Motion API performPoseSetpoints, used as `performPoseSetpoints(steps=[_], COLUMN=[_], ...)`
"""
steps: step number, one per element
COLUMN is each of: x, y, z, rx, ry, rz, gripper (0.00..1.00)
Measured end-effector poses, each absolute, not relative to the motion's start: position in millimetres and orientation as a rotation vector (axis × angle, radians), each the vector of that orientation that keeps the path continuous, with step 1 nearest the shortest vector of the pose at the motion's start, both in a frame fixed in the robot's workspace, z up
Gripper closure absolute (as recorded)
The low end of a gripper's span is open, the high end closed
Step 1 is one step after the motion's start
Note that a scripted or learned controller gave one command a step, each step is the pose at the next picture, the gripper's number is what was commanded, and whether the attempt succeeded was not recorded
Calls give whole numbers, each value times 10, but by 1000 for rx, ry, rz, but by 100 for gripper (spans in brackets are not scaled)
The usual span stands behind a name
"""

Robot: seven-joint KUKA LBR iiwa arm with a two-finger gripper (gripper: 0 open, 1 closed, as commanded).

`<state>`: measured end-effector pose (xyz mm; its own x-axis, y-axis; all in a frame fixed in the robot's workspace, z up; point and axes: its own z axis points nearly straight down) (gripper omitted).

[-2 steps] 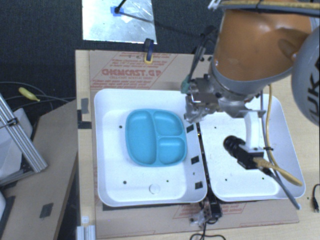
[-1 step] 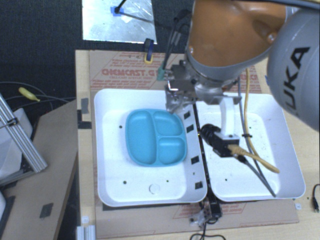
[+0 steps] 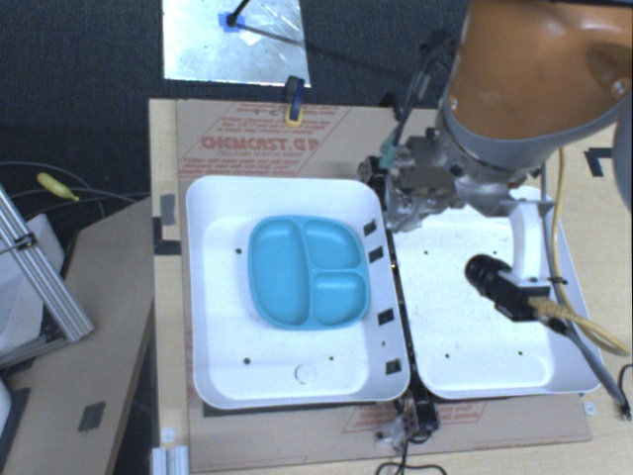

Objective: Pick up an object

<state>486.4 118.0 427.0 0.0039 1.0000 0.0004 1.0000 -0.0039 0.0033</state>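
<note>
A light blue divided plate (image 3: 307, 271) with three compartments lies flat in the middle of the left white bin (image 3: 223, 364). My gripper (image 3: 404, 204) hangs over the far left corner of the right white bin (image 3: 465, 369), close to the wall between the two bins. It is to the right of and behind the plate, apart from it. The big orange and grey wrist hides much of the gripper from above.
Both bins rest on a cardboard sheet (image 3: 267, 142). A shiny metal plate (image 3: 237, 28) lies on the dark floor behind, and a small blue and yellow clamp (image 3: 294, 100) sits at the cardboard's far edge. An aluminium frame (image 3: 40, 275) stands at the left.
</note>
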Motion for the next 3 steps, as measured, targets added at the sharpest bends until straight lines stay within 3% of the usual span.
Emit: performPoseSetpoints(steps=[1, 2, 3], x=[4869, 4855, 4869], y=[984, 2020, 1960], z=[4712, 4812, 4922], rx=[2220, 2207, 2213], ry=[2217, 2237, 2228], rz=[10, 8, 10], gripper=[100, 100, 100])
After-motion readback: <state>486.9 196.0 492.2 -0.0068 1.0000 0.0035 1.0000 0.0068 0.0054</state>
